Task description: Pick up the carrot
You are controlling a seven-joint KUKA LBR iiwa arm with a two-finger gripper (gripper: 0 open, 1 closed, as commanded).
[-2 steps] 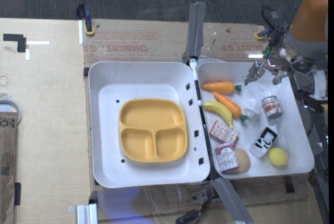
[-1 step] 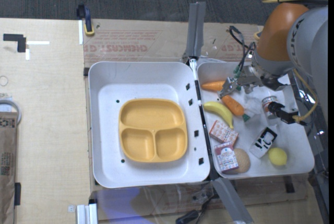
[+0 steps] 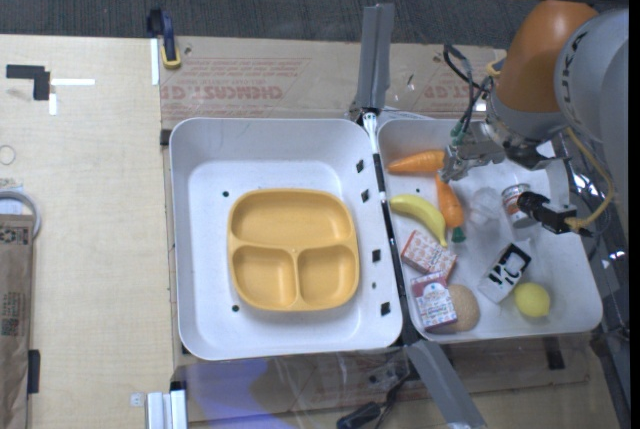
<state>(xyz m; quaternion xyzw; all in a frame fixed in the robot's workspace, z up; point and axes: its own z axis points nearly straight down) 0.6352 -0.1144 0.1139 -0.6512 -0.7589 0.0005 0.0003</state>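
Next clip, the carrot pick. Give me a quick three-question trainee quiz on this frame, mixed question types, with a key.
1. True or false: the yellow divided plate sits in the same bin as the carrots.
2. Multiple choice: what lies directly beside the banana on the arm's side? A) the lemon B) a carrot C) the black card
3. Fill in: the pincer hovers over the ___ bin, between the two carrots.

Key
1. False. The plate is in the left bin; both carrots lie in the right bin.
2. B. The lower carrot is next to the banana; the lemon and black card lie nearer the front corner.
3. Right. The upper carrot lies just beside it.
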